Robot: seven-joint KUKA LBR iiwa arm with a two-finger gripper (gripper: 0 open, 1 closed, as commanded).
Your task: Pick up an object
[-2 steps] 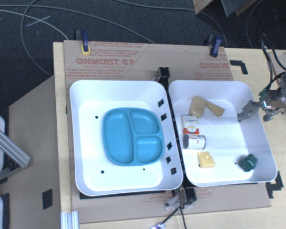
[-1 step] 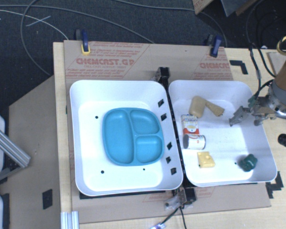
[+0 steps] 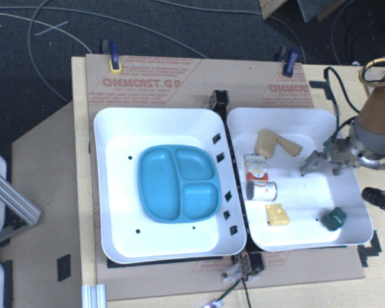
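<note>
A: Where is the hand (image 3: 316, 161) placed?

B: It is seen inside the right bin (image 3: 308, 239), near its right wall, with the arm (image 3: 372, 130) reaching in from the right. It is set low over bare white floor, with nothing between its fingers. How far the fingers are spread cannot be told.

A: What could be picked?

B: Several things are laid in the right bin: a tan block (image 3: 265, 142) and a tan wedge (image 3: 289, 147) toward the back, a small carton (image 3: 256, 169) with a red and white can (image 3: 264, 190) just in front of it by the divider, a yellow piece (image 3: 277, 215) nearer the front, and a dark green lump (image 3: 334, 219) at the front right corner.

A: And the left bin (image 3: 115, 236)?

B: A blue divided plate (image 3: 179, 183) is held there, lying flat.

A: Which is judged closest?

B: The tan wedge is nearest the hand, though apart from it. No grasp has been made yet; the things are scattered loosely, so any could probably be approached alone.
</note>
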